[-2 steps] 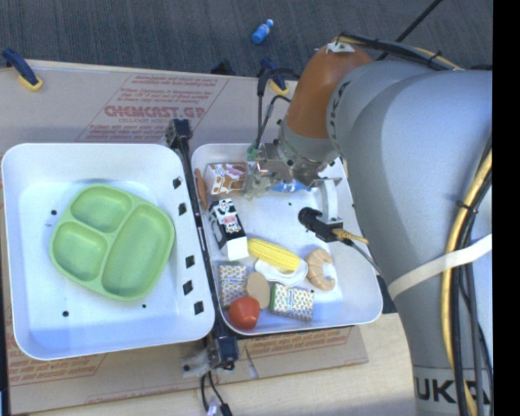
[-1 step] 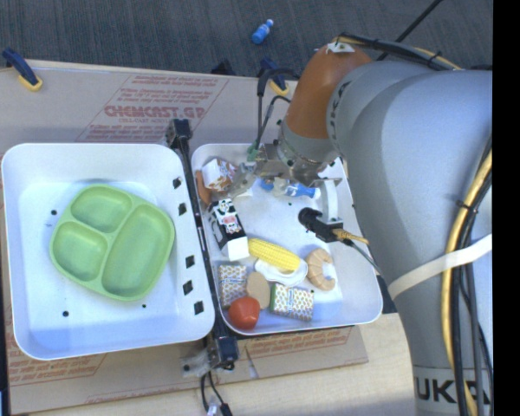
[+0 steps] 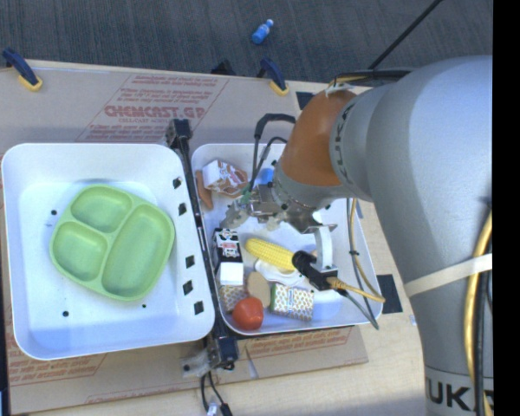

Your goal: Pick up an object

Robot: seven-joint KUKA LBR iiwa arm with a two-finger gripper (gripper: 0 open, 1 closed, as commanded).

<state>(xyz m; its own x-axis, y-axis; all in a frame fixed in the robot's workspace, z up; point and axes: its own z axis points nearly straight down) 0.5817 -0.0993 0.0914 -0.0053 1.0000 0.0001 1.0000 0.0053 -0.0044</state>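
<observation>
Corn cob just below the hand (grip state hidden) in right bin

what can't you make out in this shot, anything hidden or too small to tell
- Gripper, camera view: the arm's wrist covers its fingers; open or shut cannot be told.
- Right bin: its right part lies under the arm.
- Small items beside the corn cob and tomato: too small and cluttered to identify.
- Blue object on the floor: too small.
</observation>
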